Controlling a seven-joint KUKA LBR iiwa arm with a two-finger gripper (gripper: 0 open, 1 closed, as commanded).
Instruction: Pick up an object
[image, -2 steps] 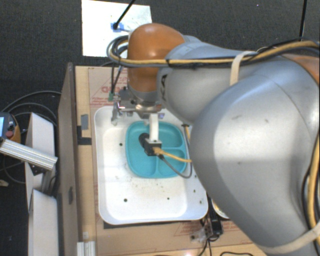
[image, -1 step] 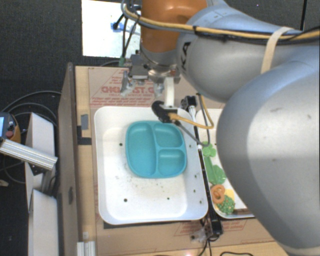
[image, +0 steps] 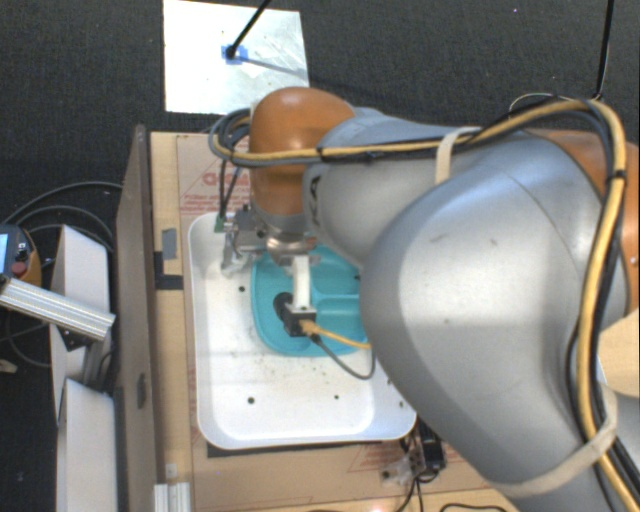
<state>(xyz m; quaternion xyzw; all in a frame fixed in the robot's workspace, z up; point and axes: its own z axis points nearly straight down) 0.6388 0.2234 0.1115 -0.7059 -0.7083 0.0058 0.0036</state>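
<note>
1. Gripper (image: 236, 248) sits low over the far left corner of the white bin (image: 270, 400), tucked under the wrist. Can't tell if it's spread or closed.
2. Teal tray (image: 335, 300) lies flat on the bin floor just beside the gripper, toward the middle. Nothing is visibly pinched.
3. Risk: the gripper looks off the tray's edge and close to the bin wall, so it could close on air or scrape the wall.
4. Risk: the tray is wide and flat, so a rim grip likely slips or tilts on the lift.
</note>
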